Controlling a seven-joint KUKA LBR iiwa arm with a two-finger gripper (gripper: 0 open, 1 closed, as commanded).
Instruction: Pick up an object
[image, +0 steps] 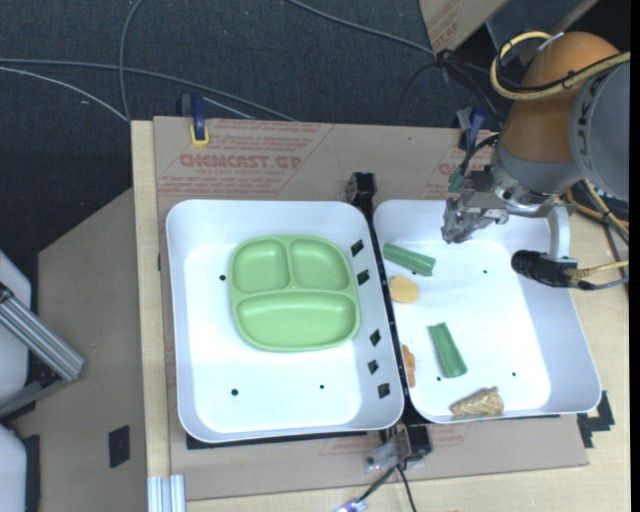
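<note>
The right bin (530, 330) holds two green sticks, one near its upper left (409, 260) and one lower down in the middle (447, 350). A round yellow piece (404, 290) lies by the bin's left wall. A brown crumbly lump (477, 403) rests near the front edge, and a thin orange strip (409, 365) lies along the left wall. My gripper (462, 228) hangs over the bin's back part, to the right of the upper green stick, with nothing seen in it.
The left bin (200, 340) carries a green divided plate (294, 292). A black divider with clips (372, 290) runs between the bins. The arm's orange band (555, 90) and cables (590, 265) crowd the upper right. A blue clamp (198, 118) sits on the board's back edge.
</note>
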